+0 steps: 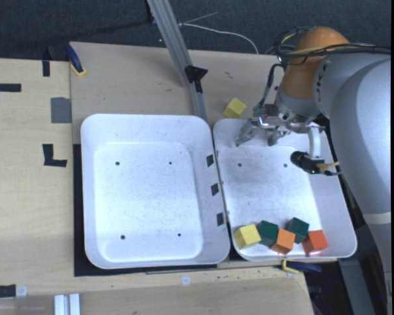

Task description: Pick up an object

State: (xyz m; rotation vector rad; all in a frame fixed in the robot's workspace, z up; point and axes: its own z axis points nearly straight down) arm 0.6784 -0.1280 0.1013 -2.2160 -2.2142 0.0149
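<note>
No readable brand or writing was spotted anywhere. The gripper (259,135) was seen over the far end of the right bin (276,176), metal fingers spread apart w/ nothing between them. Small cubes, prob wood or foam, were bunched at the near edge: yellow block (247,235), two green blocks (268,230), orange block (284,241), red block (315,241). Another yellow cube (235,107) was left outside on the bench. The left bin (144,189) looked like smooth speckled white plastic.
</note>
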